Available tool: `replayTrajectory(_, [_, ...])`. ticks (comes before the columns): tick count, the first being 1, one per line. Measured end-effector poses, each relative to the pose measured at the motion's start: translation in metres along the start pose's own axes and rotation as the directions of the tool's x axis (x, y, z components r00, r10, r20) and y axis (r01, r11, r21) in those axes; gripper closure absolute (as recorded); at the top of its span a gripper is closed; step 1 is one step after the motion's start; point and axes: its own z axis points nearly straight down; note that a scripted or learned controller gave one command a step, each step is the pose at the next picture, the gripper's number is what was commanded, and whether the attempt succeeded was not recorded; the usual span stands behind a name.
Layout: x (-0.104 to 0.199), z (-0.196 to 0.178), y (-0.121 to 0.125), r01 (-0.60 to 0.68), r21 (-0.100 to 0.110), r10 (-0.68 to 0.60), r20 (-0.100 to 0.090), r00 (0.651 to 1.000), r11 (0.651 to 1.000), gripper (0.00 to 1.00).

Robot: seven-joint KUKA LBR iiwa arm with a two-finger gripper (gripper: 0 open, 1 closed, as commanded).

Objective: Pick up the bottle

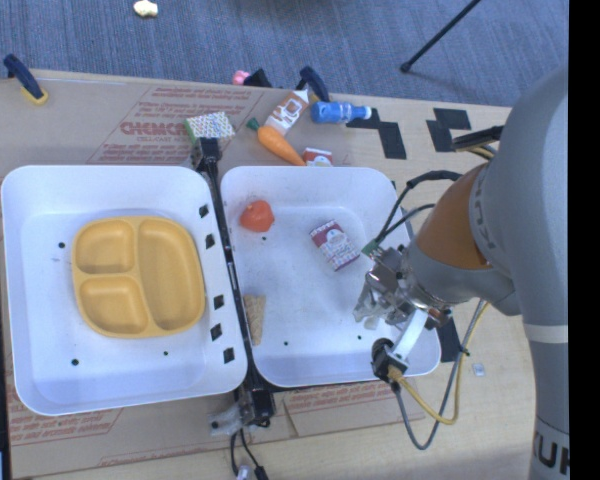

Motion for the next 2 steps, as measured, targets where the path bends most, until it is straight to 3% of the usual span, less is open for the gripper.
replayTrajectory(1, [-0.013,0.015,0.011,-0.366,-0.002,0.366,-0.002,0.931,0.931,1.0])
replayTrajectory(2, [-0.022,-0.028,0.019,-0.579,0.0,0.579,-0.001,0.815,0.815,1.0])
